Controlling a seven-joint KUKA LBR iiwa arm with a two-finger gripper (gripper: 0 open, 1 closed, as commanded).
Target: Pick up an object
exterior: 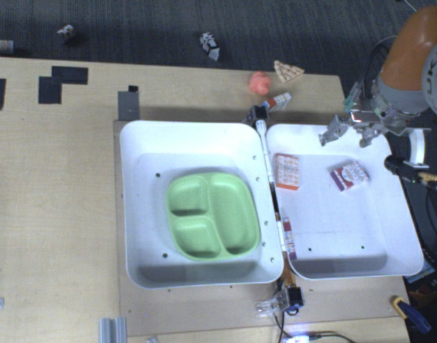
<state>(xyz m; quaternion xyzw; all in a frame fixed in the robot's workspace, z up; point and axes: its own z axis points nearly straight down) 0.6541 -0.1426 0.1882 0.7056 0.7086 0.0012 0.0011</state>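
In the right bin (390,256) lie two small packets: an orange-and-white one (287,171) near its left wall and a red-and-white one (349,175) further right. My gripper (349,134) hangs over the bin's back right corner, above and slightly behind the red-and-white packet. Its two fingers are spread apart with nothing between them. A green three-compartment plate (212,215) rests in the left bin (136,191).
Behind the bins on the bench sit a pink ball (259,83), a triangular patterned piece (287,71) and a small marker-like item (275,103). Dark carpet with scattered small objects lies beyond. The arm's orange band (415,48) stands at the right.
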